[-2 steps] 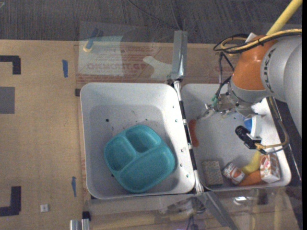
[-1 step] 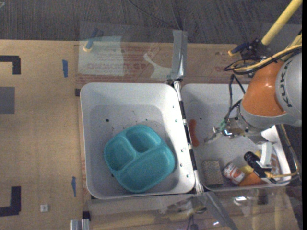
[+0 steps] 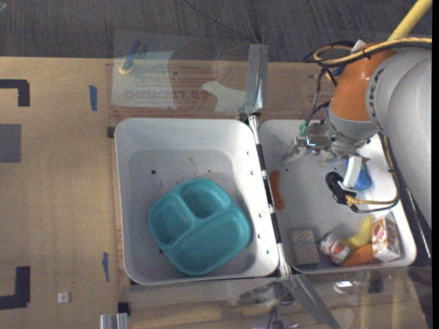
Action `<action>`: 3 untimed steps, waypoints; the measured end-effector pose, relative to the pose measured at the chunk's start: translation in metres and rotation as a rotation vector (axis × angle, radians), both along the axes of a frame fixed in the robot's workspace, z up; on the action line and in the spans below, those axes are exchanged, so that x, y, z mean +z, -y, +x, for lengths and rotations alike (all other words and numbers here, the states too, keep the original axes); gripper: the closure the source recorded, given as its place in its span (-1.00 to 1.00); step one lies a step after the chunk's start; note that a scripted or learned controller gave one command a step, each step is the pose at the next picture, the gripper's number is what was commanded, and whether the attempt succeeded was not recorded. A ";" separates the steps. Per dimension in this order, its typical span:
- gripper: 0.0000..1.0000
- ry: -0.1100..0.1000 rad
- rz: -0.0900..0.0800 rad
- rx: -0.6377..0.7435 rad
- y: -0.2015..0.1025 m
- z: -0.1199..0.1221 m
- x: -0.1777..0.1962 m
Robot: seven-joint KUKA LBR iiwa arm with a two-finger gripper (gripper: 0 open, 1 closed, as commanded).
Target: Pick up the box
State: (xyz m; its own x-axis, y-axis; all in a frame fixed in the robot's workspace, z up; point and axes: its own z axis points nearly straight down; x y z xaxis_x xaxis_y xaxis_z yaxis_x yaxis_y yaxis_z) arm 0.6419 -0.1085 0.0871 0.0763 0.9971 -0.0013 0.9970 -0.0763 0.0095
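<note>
Wooden bench (image 3: pixel 55 204) at left; left bin (image 3: pixel 137 132) holds a teal tray (image 3: pixel 199 226). My gripper (image 3: pixel 317 144), upper right; its state I cannot tell. The box (image 3: pixel 386 239), lower right corner: I should descend squarely, clear of neighbouring items

The bulky grey arm with its orange band (image 3: pixel 370 81) is running off the picture's right edge and is covering the upper right corner of the right-hand shallow white bin (image 3: pixel 302 184). The gripper's fingers are blurring into the wrist's dark cables, too small to read. A small white and red carton box (image 3: pixel 386 239) is lying partly behind a yellow banana-shaped piece (image 3: pixel 361 233), its print too blurred to make out.
</note>
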 end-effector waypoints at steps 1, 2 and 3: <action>-1.00 -0.003 0.006 -0.105 0.018 -0.098 0.001; -1.00 -0.009 0.003 -0.295 -0.025 -0.087 0.098; -1.00 -0.013 0.004 -0.408 -0.021 -0.117 0.117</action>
State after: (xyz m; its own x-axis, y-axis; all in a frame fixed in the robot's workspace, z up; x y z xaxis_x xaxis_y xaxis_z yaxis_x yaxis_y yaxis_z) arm 0.5248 -0.0872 0.2041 0.4659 0.8848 -0.0007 0.8848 -0.4659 -0.0036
